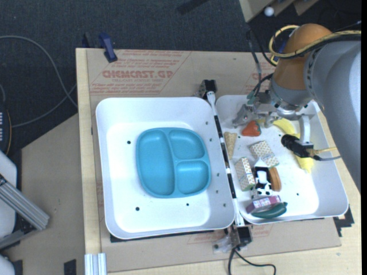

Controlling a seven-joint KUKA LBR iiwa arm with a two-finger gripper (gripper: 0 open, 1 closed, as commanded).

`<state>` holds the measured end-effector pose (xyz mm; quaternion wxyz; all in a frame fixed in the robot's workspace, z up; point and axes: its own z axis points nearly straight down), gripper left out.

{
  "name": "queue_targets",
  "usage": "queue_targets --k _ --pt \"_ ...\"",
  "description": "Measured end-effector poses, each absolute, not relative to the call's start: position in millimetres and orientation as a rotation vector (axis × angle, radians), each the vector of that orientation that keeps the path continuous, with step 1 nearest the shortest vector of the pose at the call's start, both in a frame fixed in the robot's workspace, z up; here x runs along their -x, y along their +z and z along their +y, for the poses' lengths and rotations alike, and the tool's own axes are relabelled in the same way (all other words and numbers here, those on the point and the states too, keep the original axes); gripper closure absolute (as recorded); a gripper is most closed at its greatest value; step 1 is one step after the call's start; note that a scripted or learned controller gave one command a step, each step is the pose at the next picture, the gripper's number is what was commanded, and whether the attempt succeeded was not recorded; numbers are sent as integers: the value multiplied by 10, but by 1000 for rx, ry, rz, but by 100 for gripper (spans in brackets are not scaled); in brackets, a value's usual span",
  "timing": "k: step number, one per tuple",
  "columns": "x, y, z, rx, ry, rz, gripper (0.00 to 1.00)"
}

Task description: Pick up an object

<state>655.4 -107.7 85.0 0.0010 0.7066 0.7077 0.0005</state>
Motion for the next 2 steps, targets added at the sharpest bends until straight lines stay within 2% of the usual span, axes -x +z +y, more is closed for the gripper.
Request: queue_targets --k 1,2 --pt "-6556 850 -973 -2220 1 2223 0" --pt "-6563 956 -973 -2216 2 2221 100"
